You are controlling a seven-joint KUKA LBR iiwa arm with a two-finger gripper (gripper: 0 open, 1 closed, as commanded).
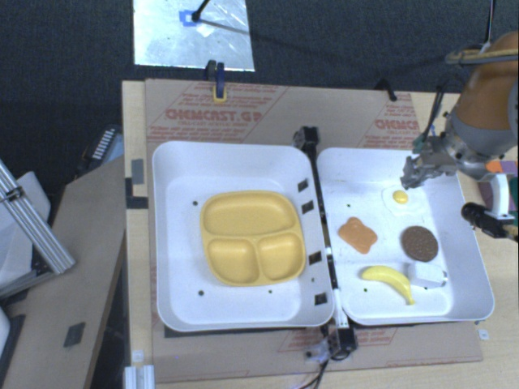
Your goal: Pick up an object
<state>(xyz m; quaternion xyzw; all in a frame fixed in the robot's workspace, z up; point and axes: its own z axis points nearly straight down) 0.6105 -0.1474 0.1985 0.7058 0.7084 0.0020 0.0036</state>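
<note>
1. A dark carpet-like floor (340, 31) runs across the top and down the left side.
2. A shiny silver sheet (193, 23) lies flat on it at upper left — a small blue mark sits on it.
3. The bench top is brown board (243, 112) printed with red lettering.
4. At far left stand an aluminium rail (32, 229) and a tan panel (93, 282) — both just beside the board.

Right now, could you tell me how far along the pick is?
Done: the gripper has reached the right bin and sits just above the fried egg. In hand: nothing visibly. The egg, the toast, the cookie and the banana all lie on the bin floor. Left: grasp and lift one.
</note>
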